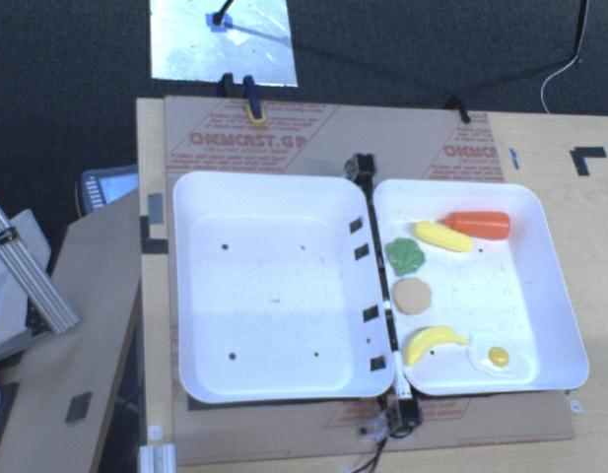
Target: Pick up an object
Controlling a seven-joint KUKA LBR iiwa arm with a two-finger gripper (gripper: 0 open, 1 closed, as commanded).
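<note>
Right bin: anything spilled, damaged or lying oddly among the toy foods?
Nothing stands out. The carrot, corn, broccoli, cookie, banana and fried egg all lie flat inside the right bin, none over the rim or visibly broken.

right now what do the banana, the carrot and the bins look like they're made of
Banana: likely moulded plastic toy food, smooth and evenly yellow with a soft sheen.
Carrot: probably the same, uniform orange with a pale highlight along its top.
Bins: seemingly thin formed plastic, matte white, with rounded corners and a raised rim. Material cannot be confirmed by look alone.
</note>
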